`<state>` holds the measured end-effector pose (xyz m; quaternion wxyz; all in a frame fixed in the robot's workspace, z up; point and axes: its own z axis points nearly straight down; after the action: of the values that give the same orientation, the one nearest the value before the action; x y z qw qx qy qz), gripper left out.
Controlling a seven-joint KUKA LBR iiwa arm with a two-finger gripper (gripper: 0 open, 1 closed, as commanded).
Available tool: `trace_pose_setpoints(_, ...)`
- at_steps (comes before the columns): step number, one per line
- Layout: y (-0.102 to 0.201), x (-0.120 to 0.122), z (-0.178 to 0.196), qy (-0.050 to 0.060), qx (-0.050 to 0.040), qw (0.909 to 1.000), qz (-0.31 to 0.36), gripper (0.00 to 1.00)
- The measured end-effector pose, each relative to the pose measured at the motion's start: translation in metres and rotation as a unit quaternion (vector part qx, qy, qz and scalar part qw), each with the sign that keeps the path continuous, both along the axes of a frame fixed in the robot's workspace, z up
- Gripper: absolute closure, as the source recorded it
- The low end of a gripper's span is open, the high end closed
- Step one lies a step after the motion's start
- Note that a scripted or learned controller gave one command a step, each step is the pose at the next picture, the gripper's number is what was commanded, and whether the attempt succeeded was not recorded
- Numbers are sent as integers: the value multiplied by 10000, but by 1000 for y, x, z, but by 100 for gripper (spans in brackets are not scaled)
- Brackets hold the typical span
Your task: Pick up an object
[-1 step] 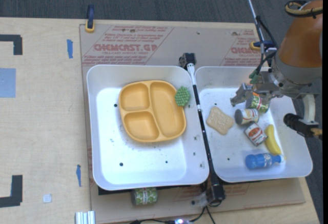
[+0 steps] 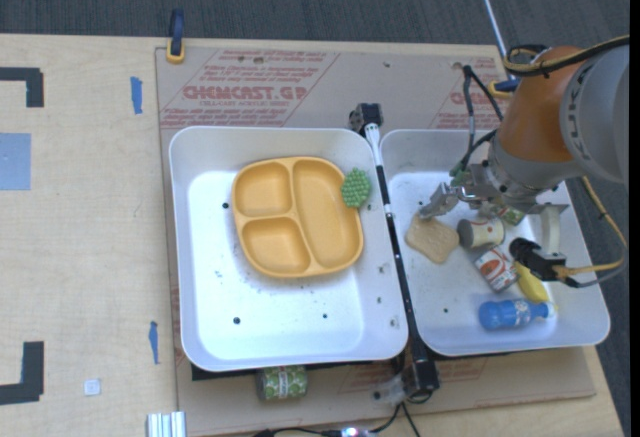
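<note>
the end effector (image 2: 447, 197), its state not discernible, is seen lowered into the right bin (image 2: 580, 330), poised just at twelve o'clock of a tan sponge (image 2: 432, 241), apparently to attempt a pick.

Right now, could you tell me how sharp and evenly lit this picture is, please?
Camera view: even, soft light with faint shadows; the yellow plate and left bin are sharp; the right bin is sharp too, though small items around the end effector are hard to tell apart.
</note>
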<state>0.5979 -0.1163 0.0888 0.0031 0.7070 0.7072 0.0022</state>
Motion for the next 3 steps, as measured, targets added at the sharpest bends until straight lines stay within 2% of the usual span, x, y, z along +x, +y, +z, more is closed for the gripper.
trace_pose_setpoints(1,16,72,1,-20,1,10000,6,0)
trace_pose_setpoints(2,-26,9,0,1,-2,10000,-2,0)
trace_pose_setpoints(3,14,54,1,-20,6,10000,4,0)
